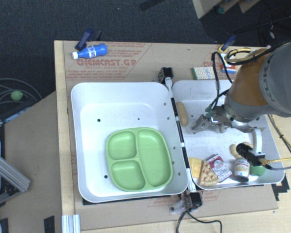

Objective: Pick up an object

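My gripper [200, 124] is low in the right bin [203, 89], over its bare left-middle floor. It is open, and nothing shows between its fingers. A tan cylinder [183, 113] lies just to its left against the bin's left wall, apart from the gripper. Along the front of the bin lie a yellow wedge [198, 170], a red and white packet [217, 166], a small jar [241, 168] and a green piece [257, 170]. The grey and orange arm covers the bin's right back part.
The left bin [87, 106] holds a green divided plate [138, 158]. Behind the bins, on the cardboard bench top, lies a blue and white bottle [91, 51]. A small patterned card [202, 73] sits behind the right bin.
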You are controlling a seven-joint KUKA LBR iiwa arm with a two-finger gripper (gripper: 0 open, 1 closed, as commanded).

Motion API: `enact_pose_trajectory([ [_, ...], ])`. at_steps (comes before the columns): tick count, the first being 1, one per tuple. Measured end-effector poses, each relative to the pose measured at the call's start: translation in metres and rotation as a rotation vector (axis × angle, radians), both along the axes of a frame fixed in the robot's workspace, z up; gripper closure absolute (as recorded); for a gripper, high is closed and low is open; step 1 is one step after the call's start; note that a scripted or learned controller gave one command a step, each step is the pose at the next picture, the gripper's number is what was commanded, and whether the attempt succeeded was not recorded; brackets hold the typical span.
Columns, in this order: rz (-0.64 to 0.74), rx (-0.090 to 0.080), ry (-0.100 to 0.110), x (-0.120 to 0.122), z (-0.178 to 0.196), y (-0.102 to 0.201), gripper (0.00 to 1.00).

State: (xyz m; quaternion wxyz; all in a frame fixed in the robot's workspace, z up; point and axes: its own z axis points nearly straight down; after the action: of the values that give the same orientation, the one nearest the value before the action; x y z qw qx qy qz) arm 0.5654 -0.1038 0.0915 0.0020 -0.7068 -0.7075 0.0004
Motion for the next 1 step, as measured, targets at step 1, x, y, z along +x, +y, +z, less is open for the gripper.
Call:
enact_pose_trajectory([
  [1,-0.002,-0.004,-0.005,-0.0463,0.0956,-0.0372,0.0],
])
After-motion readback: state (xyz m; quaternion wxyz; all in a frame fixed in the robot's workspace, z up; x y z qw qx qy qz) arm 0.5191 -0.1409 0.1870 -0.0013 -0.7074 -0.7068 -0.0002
